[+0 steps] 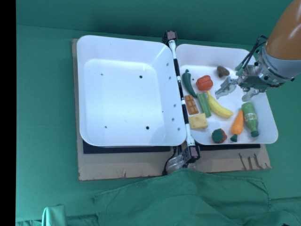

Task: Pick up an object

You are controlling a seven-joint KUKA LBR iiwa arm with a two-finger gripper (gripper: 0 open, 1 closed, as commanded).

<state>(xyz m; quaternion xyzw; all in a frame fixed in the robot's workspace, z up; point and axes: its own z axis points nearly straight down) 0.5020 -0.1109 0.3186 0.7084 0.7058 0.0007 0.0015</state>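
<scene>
The right bin (pixel 261 60) holds several toy foods: a yellow banana (pixel 219 107), a red tomato (pixel 204 83), a dark green pepper (pixel 188 83), a green stick (pixel 204 104), a waffle (pixel 191 104), a cheese wedge (pixel 198 122), a strawberry (pixel 218 135), a carrot (pixel 237 123), a green bottle (pixel 250 118) and a brown lump (pixel 222 71). My gripper (pixel 236 92) hangs over the right bin's middle, above the banana and bottle, open with its two fingers spread apart and nothing between them.
The left bin (pixel 89 107) lies beside the right one, joined by a black-and-white hinge strip (pixel 181 95). Both rest on a cardboard sheet (pixel 117 171) over green cloth. A folded cloth (pixel 188 199) lies at the front.
</scene>
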